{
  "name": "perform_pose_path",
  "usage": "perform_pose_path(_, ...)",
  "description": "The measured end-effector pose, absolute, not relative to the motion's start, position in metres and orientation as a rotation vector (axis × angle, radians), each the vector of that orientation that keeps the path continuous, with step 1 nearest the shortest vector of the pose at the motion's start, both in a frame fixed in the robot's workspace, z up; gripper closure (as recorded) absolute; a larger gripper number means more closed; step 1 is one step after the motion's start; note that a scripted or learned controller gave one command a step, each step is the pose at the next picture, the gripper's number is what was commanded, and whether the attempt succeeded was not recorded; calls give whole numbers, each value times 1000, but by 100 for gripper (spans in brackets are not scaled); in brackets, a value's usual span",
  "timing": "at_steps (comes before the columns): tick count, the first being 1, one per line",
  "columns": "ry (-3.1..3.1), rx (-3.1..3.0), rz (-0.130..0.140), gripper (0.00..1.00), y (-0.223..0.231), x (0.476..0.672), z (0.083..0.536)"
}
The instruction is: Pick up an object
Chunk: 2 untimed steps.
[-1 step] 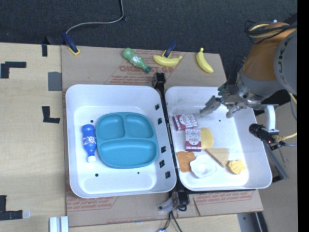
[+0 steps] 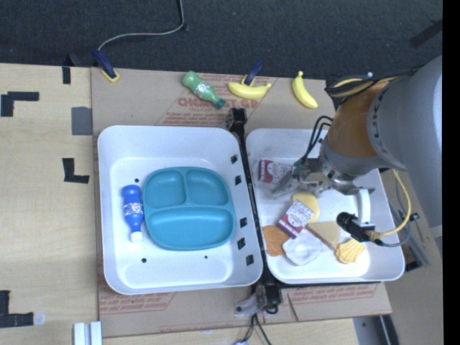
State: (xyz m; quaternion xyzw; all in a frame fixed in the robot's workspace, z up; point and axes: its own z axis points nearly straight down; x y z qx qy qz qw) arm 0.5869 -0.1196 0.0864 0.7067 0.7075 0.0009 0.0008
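Note:
My gripper hangs low over the middle of the right bin, its fingers spread apart and nothing between them. Just left of it lies a dark red packet. Below it sit a yellow round piece and a red and white packet. Lower in the same bin lie an orange piece, a white cup-like item, a pale yellow wedge and a yellow ridged piece.
The left bin holds a blue divided plate and a blue bottle. Behind the bins lie a green bottle and two bananas. The arm's grey body covers the right bin's far right corner.

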Motion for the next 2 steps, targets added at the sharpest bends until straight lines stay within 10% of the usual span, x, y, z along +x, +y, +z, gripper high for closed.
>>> perform_pose_path(1,2219,2216,5,0,-123,560,87)
perform_pose_path(2,2217,2216,4,100,-124,560,96)
